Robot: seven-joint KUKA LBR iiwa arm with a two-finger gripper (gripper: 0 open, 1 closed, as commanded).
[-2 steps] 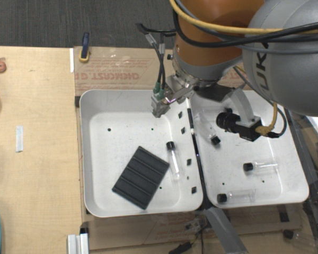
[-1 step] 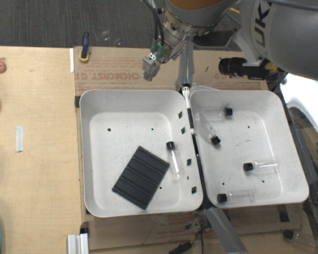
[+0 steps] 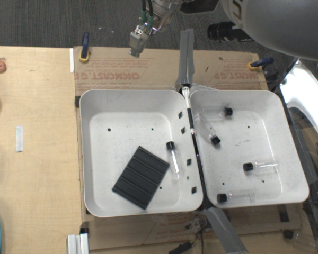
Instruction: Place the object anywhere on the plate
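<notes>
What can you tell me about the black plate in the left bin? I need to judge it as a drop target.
The black plate is a flat, dark rectangle with parallel ridges along its length, matte, plastic by its look. It lies flat on the left bin floor, turned at a slant, in the lower middle. Nothing rests on it. A clear vial with a black cap lies just off its upper right corner, apparently apart.

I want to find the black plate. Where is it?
The plate lies tilted on the floor of the left bin, toward its front, with a black-capped tube just to its right.
</notes>
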